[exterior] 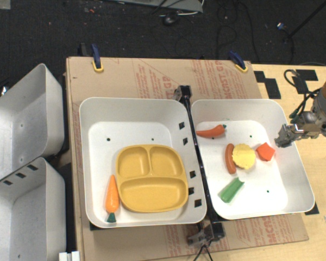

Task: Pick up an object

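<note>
The right bin holds a red chili pepper, a brown sausage, a yellow lumpy toy, an orange-red block and a green piece. My gripper hangs at the bin's right rim, just right of the orange-red block and apart from it. Nothing shows between its fingers. In the left bin a yellow divided plate lies with an orange carrot along its left side.
Both bins sit on a cardboard sheet held by two clamps at the back. A black divider runs between the bins. White bin shapes stand off the bench at the left.
</note>
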{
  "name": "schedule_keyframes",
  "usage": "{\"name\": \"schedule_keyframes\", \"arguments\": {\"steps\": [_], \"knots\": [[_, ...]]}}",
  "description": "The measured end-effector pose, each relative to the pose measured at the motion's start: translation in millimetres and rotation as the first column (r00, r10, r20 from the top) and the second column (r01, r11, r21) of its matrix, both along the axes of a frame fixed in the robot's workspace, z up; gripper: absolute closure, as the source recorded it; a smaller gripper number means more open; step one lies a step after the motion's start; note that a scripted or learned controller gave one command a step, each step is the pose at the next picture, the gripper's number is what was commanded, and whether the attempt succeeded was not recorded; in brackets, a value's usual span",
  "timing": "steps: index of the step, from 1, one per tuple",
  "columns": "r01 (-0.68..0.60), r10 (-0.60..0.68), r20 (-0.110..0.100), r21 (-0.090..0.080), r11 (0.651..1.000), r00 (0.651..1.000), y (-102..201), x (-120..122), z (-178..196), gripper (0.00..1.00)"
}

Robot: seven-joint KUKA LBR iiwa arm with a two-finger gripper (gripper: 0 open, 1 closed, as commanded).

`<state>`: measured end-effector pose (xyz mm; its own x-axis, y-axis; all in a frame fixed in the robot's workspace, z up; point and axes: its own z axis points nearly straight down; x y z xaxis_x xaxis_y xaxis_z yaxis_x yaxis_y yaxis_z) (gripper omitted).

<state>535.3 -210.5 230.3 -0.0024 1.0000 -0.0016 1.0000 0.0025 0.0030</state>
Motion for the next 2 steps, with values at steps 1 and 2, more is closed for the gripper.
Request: {"name": "schedule_keyframes", "arguments": {"steps": [1, 2], "knots": [[-0.005, 0.005, -0.003, 0.004, 1.0, 1.0, 62.3, 15.0, -2.8, 1.0], [-0.005, 0.005, -0.003, 0.003, 1.0, 1.0, 112.3, 20.3, 0.4, 1.0]]}}
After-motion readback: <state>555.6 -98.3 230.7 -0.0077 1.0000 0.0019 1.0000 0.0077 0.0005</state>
